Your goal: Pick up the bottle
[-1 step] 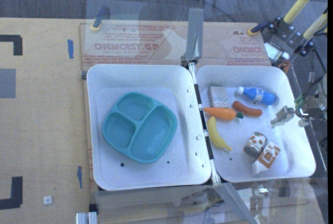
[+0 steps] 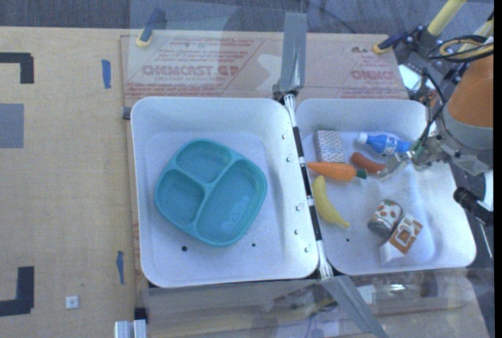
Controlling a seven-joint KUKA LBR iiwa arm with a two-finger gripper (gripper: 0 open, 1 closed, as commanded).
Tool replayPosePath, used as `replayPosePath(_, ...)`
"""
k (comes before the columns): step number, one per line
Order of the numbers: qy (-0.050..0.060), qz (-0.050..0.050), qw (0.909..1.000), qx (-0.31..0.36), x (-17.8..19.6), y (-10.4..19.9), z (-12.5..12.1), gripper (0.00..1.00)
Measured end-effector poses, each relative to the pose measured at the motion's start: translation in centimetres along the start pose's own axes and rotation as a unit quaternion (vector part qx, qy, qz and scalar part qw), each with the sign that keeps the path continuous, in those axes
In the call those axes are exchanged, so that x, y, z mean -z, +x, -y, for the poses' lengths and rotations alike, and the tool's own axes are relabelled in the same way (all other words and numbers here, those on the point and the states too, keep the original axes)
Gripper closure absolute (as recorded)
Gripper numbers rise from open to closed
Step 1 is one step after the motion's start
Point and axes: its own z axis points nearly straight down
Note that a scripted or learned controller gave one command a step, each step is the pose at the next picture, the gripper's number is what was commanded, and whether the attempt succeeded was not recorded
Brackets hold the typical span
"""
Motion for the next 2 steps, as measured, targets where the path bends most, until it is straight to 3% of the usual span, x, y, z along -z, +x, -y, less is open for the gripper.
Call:
replayPosePath(1,0.003,0.0,0.9977,0.067,-1.4,2.3,-5.4,0.0)
replayPosePath(2,0.031,-0.003,0.9995,0.007,-1.5,2.7,-8.0,0.0)
